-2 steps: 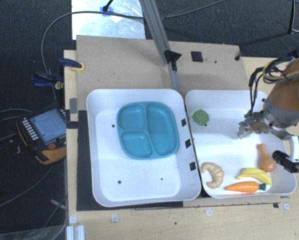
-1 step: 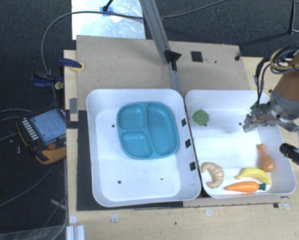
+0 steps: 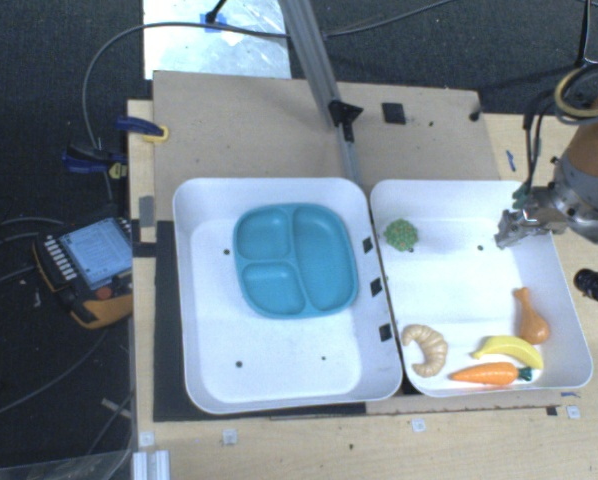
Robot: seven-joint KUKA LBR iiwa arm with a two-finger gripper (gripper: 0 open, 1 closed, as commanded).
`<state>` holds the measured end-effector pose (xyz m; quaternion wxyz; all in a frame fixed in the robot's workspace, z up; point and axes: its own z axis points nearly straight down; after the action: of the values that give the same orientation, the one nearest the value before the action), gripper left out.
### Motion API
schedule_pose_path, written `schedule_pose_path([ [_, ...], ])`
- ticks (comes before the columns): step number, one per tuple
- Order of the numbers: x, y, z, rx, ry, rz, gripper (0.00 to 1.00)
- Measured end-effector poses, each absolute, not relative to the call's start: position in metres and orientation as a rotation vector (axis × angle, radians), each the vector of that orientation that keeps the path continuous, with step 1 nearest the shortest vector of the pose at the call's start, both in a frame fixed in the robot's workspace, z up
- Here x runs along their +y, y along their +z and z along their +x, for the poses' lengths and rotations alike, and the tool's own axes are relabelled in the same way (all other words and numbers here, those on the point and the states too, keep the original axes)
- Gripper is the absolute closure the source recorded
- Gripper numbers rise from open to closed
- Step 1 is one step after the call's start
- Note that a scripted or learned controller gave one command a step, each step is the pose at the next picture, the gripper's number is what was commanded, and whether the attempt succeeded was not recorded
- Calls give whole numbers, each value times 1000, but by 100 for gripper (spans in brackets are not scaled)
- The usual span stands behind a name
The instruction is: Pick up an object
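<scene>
Camera view: grey two-finger gripper (image 3: 509, 230) over the right white bin's (image 3: 459, 303) far right edge, finger state impossible to tell, well apart from green broccoli floret (image 3: 401, 234) leftward, with brown drumstick (image 3: 530, 315), yellow banana (image 3: 508, 350), orange carrot (image 3: 486, 374), tan croissant (image 3: 426, 348) nearer; blue divided plate (image 3: 295, 259) in left white bin (image 3: 279, 368).

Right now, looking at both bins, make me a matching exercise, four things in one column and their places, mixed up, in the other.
Things:
1. blue divided plastic plate
2. green toy broccoli
3. orange toy carrot
4. tan toy croissant

Places:
A. right bin, near edge, below the yellow toy banana
B. left bin, upper middle
C. right bin, far left corner
D. right bin, near left corner

Pairs: 1-B, 2-C, 3-A, 4-D
</scene>
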<state>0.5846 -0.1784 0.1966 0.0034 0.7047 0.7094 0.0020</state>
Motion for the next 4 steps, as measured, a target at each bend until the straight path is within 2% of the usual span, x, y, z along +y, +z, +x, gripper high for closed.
schedule_pose_path([
  [1, -186, 258, 581, 2223, 6, 2209, 100],
  [2, -131, 261, 570, 2232, 4, 2210, 100],
  [4, -23, 230, 559, 2233, 3, 2210, 100],
])
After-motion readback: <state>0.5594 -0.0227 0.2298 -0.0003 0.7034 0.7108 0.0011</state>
